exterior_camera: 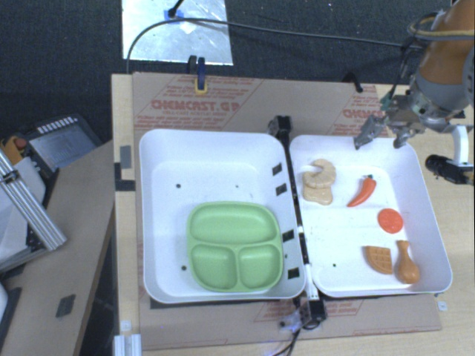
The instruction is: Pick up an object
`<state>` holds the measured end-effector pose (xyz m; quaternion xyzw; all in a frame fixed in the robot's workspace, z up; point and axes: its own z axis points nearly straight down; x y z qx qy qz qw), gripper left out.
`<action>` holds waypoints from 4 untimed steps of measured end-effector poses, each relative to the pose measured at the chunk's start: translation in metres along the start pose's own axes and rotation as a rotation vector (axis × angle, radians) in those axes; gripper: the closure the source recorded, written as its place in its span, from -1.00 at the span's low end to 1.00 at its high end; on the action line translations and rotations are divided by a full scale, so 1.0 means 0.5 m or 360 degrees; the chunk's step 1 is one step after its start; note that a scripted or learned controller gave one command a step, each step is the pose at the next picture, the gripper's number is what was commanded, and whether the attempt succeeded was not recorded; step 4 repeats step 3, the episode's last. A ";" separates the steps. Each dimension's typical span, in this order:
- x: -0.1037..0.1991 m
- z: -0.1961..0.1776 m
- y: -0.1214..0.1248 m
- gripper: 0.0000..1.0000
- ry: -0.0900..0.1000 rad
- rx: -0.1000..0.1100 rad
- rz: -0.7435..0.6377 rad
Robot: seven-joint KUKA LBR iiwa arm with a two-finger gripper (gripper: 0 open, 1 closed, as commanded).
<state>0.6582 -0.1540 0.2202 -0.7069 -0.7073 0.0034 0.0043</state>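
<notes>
Toy carrot (362, 191), orange w/ a green tip, lies slanted in the upper middle of the right bin (423, 191), and looks the likeliest pick since it sits nearest the gripper (385, 136). Gripper hangs above the bin's far rim, fingers spread apart w/ nothing between them, so it's open and empty. Step in hand, by my read: approach, pre-grasp; no contact w/ anything yet. Other candidates in the same bin: beige curled piece (320, 182) left of the carrot and apart from it, red disc (390, 220) below the carrot, waffle piece (378, 259) and a tan drumstick-like toy (405, 262) just beside each other near the front right corner. Left bin (159, 199) holds a green divided plate (234, 245) toward its front. Next move prob. calls for coming toward the camera and down over the carrot, wrist turned so the fingers straddle its narrow width across the slant, then closing. Risk: thin, low item on a slick bin floor, so fingers may skid it or close above it.
</notes>
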 end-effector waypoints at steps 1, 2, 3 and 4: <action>0.001 -0.018 0.005 -1.00 -0.0003 -0.0020 -0.0004; 0.011 0.103 0.011 -1.00 -0.0002 -0.0016 -0.0008; 0.022 0.223 0.020 -1.00 -0.0001 -0.0019 -0.0009; 0.022 0.223 0.020 -1.00 -0.0001 -0.0019 -0.0009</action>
